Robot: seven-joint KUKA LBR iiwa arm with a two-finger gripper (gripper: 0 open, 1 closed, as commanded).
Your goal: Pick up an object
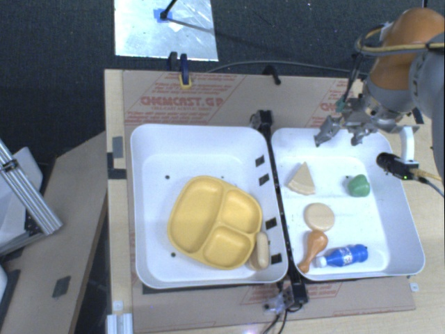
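Two white bins lie below me. My gripper (342,131) hangs over the far edge of the right bin (403,218), fingers spread apart with nothing between them. Down in that bin: a tan wedge (302,179), a green piece (359,185), a round beige disc (320,216), a drumstick (312,249) and a blue bottle (345,255). The left bin (149,186) holds a yellow tray (214,221), a small bread roll (261,250) touching its corner.

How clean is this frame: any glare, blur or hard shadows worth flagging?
Camera view: strong glare on the foil sheet at top; bins evenly lit with soft shadows; the tool and small items like the blue bottle look slightly soft.
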